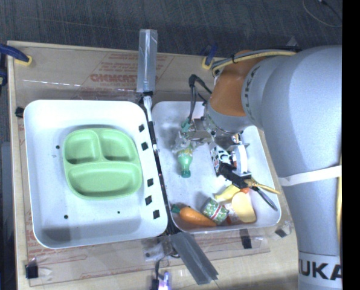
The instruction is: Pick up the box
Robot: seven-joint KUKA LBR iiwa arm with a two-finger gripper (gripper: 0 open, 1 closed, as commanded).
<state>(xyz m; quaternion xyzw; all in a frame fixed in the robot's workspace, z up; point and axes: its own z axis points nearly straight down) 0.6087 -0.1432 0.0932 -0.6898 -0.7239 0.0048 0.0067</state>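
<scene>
A small box (214, 210) with a green and white pattern lies near the front edge of the right bin (168, 116), between a carrot and a yellow fruit. My gripper (187, 135) hangs low over the back left part of that bin, well behind the box and apart from it. Directly in front of the gripper lies a small green bottle (185, 163). The grey arm with its orange band (228, 95) covers the bin's back right corner.
An orange carrot (192, 216) lies along the right bin's front wall. Yellow fruit pieces (240, 205) crowd the front right corner, with something red under them. The left bin (41, 222) holds a green divided plate (101, 162).
</scene>
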